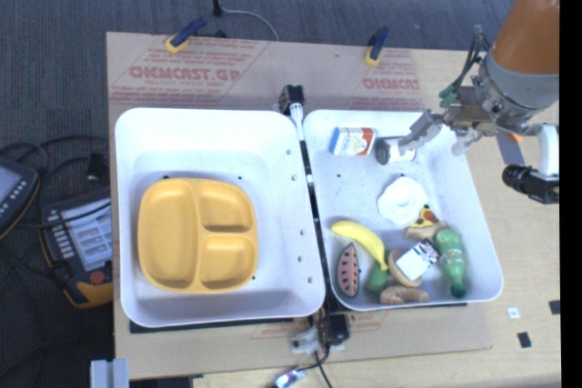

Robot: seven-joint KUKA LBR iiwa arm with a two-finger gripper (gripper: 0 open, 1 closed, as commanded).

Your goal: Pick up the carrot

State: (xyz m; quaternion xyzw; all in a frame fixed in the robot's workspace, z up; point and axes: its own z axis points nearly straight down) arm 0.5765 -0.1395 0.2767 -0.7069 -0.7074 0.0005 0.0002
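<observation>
My gripper [393,148] hangs low over the back of the right bin [473,195], just right of a small red, white and blue carton [351,141]. Nothing shows in its grasp. The toy food lies mostly at the bin's front. Among it, a small orange and yellow piece [423,218] sits beside a green bottle [451,259]. I cannot tell whether that piece is the carrot. The gripper is well behind this pile.
The right bin also holds a white round piece [403,200], a banana [360,241], a watermelon slice [347,271], a sandwich-like piece [414,263] and a tan piece [401,293]. A yellow divided plate [195,232] lies in the left bin [145,141].
</observation>
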